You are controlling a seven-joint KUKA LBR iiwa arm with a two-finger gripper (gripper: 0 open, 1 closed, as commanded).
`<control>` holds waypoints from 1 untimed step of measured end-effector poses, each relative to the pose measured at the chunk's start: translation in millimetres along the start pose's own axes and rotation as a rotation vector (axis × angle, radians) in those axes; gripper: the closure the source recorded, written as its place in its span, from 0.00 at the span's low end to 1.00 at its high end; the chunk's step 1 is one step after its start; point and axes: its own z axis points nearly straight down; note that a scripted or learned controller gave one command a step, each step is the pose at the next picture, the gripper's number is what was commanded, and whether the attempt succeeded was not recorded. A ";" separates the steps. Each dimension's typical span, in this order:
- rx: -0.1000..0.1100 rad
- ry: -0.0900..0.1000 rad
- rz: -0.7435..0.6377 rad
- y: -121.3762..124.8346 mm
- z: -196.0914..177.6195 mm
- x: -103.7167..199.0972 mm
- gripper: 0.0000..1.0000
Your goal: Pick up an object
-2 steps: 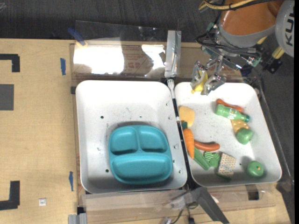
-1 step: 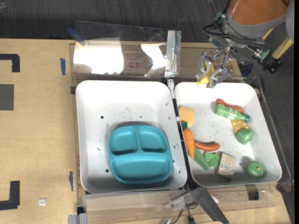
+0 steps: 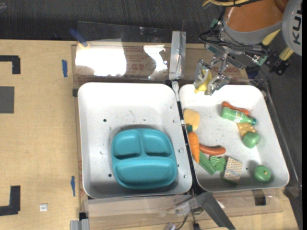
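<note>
The gripper (image 3: pixel 209 84) hangs over the right bin's (image 3: pixel 276 128) far left corner, its fingers closed on a small yellow piece (image 3: pixel 202 85) — possibly a banana, though it is too small to tell. Below lie a green bottle (image 3: pixel 237 114), a carrot (image 3: pixel 194 146) and a sausage (image 3: pixel 211 150). The left bin (image 3: pixel 91 128) holds a teal tray (image 3: pixel 144 158).

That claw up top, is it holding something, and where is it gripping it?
Yes: the gripper has a small yellow object between its fingers, raised over the right bin. Which part it pinches cannot be told.
</note>
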 end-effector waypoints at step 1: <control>0.007 -0.004 -0.055 -18.0 -21.1 20.8 1.00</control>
